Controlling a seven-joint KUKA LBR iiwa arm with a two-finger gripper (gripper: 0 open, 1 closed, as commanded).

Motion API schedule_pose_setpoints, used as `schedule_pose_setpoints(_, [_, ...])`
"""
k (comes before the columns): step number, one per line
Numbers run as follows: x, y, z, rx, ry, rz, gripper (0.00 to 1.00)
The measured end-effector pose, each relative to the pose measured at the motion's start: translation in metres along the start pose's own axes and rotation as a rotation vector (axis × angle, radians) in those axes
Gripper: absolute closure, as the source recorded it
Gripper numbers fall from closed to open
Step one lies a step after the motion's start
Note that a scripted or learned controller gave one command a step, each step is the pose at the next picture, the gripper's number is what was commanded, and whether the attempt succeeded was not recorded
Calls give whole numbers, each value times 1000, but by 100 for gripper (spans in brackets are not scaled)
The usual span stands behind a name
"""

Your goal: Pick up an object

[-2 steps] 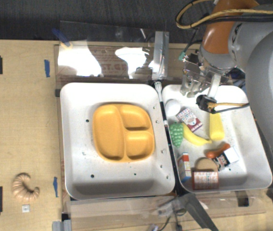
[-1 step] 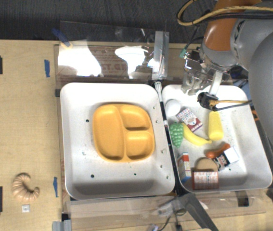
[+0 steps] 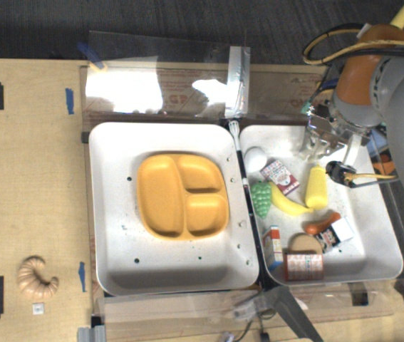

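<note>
Grey arm with the orange band (image 3: 362, 73) reaches in from the right; two-finger gripper (image 3: 318, 147) hangs over the far part of the right white bin (image 3: 380, 212), metal fingers pointing down with a narrow gap and nothing visible between them. Just near of the gripper: a pale yellow cylindrical piece (image 3: 316, 187) standing on end, touching a yellow banana (image 3: 289, 201). Left of those, a green knobbly toy (image 3: 261, 198), a small red-and-white printed packet (image 3: 280, 176) and a white rounded object (image 3: 254, 159) by the bin's left wall. Near end of the bin holds a red-and-white labelled can (image 3: 303, 265) lying on its side, and an orange-and-brown item (image 3: 320, 224). Left white bin (image 3: 109, 212) carries an orange-yellow three-compartment tray (image 3: 183, 194), centred. A tan curled shell-like object (image 3: 38, 276) lies on the cardboard bench surface (image 3: 23, 191), well apart to the near left.
</note>
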State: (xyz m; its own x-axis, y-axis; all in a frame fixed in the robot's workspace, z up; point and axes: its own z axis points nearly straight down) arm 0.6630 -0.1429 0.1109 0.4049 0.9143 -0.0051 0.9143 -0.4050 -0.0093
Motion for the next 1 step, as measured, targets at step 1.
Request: schedule_pose_setpoints(1, [-80,-33,25,-11,4,53,100])
